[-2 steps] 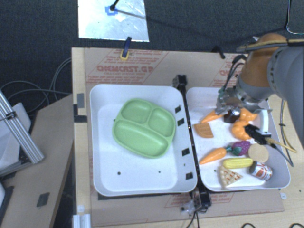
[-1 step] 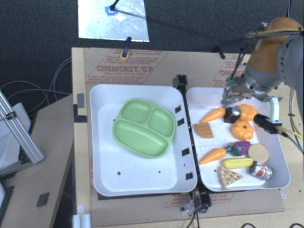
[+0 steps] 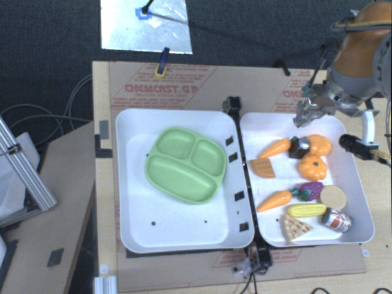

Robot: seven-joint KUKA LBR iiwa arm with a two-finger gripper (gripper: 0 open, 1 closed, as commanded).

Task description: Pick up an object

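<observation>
Claw [image 3: 304, 116] hovers over the right bin [image 3: 355, 182] near its 12 o'clock rim, nothing between its fingers; spread or pressed together, can't tell. Toy food in the right bin: carrot [image 3: 274, 147], dark can [image 3: 300, 147] touching orange pumpkin [image 3: 320, 144], second pumpkin [image 3: 312, 168] at 6 o'clock of it, bread slice [image 3: 263, 168], second carrot [image 3: 275, 200], purple grapes [image 3: 310, 191], corn [image 3: 306, 211], pizza slice [image 3: 296, 228], soda can [image 3: 336, 220]. Left bin [image 3: 141, 225] holds a green divided plate [image 3: 185, 165].
</observation>
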